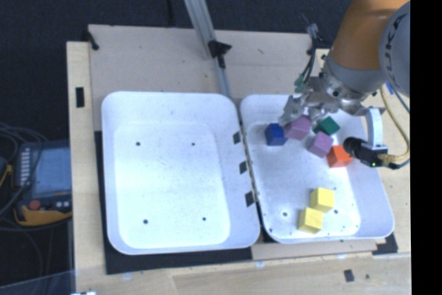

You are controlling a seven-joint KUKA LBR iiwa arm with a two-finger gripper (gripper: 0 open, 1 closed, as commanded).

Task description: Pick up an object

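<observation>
The left bin (173, 169) holds no object, so it serves here mainly as the landmark. Everything of interest lies to its right, in the right bin (373, 217), whose near wall meets the left bin's along a row of small black clips.

Going rightward from the left bin, the first object is a blue cube (275, 135), just past the shared wall. Next comes a purple cube (300, 128), close beside the blue one, and a second purple cube (321, 144) a little further right and nearer the camera. A green cube (327, 126) sits beside these, then an orange cube (338, 157). Two yellow cubes, one (322, 199) just behind the other (311, 220), lie apart from that cluster, toward the bin's front.

The gripper (304, 109) hangs low over the cluster, right above the first purple cube and close to the blue one. The wrist hardware hides its fingers, so I cannot tell how wide it stands, or whether anything is between them.

By my reading, the step in hand is the approach or descent onto a cube, most likely the purple one beneath the gripper. No cube looks lifted; all appear to rest on the bin floor.

The next move calls for care: the cubes here are crowded, so the fingers must straddle one cube without landing on a neighbour. The blue and the second purple cube are the likely obstructions, and a nudge could push the target aside.
</observation>
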